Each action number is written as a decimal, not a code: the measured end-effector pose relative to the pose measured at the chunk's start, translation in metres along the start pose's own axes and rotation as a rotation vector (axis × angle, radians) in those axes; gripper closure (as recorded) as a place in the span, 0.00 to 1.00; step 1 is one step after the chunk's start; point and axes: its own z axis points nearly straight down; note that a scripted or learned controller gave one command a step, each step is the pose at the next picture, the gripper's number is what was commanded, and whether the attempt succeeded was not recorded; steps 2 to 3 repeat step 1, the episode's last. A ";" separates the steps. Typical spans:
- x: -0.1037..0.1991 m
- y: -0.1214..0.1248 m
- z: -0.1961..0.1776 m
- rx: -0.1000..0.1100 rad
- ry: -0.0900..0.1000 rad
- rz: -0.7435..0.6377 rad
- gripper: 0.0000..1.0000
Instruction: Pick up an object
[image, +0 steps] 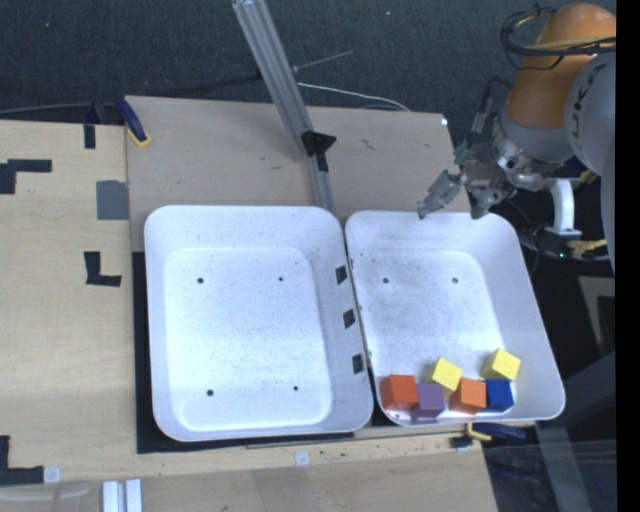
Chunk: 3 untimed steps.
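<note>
Several small blocks lie bunched at the near edge of the right bin (452, 300): an orange block (401, 389), a purple one (431, 398), a yellow one (446, 374), another orange one (470, 394), a blue one (499, 394) and a second yellow one (505, 363). My gripper (455, 199) hangs over the far rim of the right bin, well away from the blocks. Its two fingers stand spread apart with nothing between them.
The left bin (245, 320) sits beside the right one, their rims touching in the middle. A slanted metal pole (285, 90) rises from behind the bins. A brown board (230, 150) lies under the far side. Black cables hang at the right by the arm.
</note>
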 end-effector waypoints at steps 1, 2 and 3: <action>-0.038 -0.062 0.005 0.002 -0.001 0.006 0.00; -0.038 -0.062 0.005 0.002 -0.001 0.006 0.00; -0.038 -0.062 0.005 0.002 -0.001 0.006 0.00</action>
